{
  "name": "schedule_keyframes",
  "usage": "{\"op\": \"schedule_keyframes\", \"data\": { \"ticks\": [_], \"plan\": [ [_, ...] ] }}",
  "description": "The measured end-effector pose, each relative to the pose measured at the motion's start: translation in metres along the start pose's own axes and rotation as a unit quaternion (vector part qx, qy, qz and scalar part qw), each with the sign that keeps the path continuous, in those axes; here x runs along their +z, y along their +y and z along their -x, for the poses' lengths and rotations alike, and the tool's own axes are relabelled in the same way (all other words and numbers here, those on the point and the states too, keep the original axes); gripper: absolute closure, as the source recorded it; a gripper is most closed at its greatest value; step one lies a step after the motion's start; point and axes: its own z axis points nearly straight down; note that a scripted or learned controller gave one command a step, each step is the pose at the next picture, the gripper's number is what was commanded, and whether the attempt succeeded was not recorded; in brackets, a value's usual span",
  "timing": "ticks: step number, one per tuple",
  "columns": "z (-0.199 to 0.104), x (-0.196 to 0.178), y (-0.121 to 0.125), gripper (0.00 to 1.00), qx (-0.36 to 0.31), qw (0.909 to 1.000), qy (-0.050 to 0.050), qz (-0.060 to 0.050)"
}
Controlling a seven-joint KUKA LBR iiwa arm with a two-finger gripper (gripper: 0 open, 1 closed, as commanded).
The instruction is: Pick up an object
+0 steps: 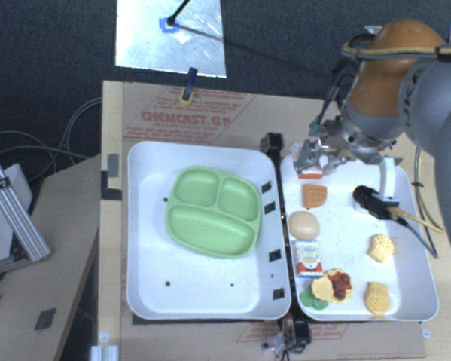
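The gripper is seen low over the right bin's far left corner, above a small red-and-white packet. The packet's long axis cannot be told. "CHEMCAST" is read on the brown board beyond the left bin.

Grey robot arm with orange wrist band enters from three o'clock, its metal two-finger gripper pointing down toward eight o'clock.
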Motion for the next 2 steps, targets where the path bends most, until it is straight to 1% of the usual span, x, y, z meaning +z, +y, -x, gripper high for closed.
{"op": "schedule_keyframes", "data": {
  "ticks": [1,2],
  "plan": [
    [-0.054,-0.005,0.006,1.00,0.000,1.0000,0.001,0.000],
    [-0.102,-0.002,0.019,1.00,0.000,1.0000,0.000,-0.001]
  ]
}}
